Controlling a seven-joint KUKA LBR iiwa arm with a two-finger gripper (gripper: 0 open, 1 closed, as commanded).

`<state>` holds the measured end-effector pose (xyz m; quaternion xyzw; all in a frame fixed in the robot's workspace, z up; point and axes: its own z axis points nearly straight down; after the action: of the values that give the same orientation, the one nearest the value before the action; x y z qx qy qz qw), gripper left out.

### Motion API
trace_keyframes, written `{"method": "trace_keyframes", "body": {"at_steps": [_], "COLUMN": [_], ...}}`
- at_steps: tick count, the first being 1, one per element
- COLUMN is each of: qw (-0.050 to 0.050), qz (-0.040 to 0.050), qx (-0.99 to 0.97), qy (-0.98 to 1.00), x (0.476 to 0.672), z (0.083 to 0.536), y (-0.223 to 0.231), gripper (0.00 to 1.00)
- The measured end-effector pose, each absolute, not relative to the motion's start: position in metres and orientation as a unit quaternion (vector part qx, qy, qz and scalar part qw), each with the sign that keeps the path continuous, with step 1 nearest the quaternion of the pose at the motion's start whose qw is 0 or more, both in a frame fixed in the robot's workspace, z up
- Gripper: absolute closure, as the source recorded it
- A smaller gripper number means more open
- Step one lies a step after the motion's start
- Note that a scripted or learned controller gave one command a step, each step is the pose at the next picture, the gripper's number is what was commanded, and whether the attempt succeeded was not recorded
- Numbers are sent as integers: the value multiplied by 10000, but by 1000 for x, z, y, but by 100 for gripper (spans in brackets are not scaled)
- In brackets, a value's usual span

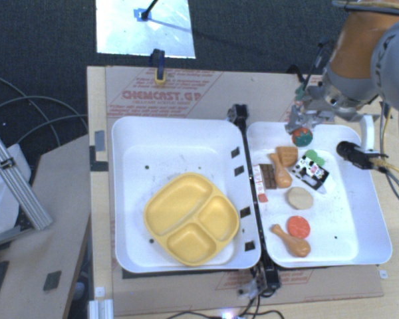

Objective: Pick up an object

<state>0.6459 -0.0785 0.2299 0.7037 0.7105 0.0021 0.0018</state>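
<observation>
- Grey arm (379, 52) with orange band, entering from 2 o'clock, bent down over the far edge of the right bin (366, 198).
- Gripper (300, 126) low at the right bin's 11 o'clock corner, closed around a small ball (302, 137), red on top and green below, pinched between the tips.
- Just at 6 o'clock of the ball, an orange block (286, 155); against its lower side, a tan drumstick-shaped piece (280, 173).
- At 9 o'clock of that piece, a brown bar (267, 176) near the divider.
- At 3 o'clock of the block, a green piece (313, 157) touching a black-and-white card (310, 172).
- Below the card, a pale round disc (300, 198); further toward 6 o'clock, a red disc (298, 226) touching a second drumstick (291, 240).
- In the left bin (133, 145), a yellow divided tray (191, 218) with three compartments, toward 5 o'clock.
- At 12 o'clock beyond the bins, a blue-and-yellow clamp (158, 66) on the cardboard.
</observation>
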Motion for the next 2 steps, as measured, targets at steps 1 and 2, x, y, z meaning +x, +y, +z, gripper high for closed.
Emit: {"method": "trace_keyframes", "body": {"at_steps": [1,2], "qw": [-9,33], "qz": [-18,13], "qx": [7081,7048], "qy": [7061,7094], "x": [667,670], "z": [148,165], "y": [-139,-136], "gripper": [100,100]}}
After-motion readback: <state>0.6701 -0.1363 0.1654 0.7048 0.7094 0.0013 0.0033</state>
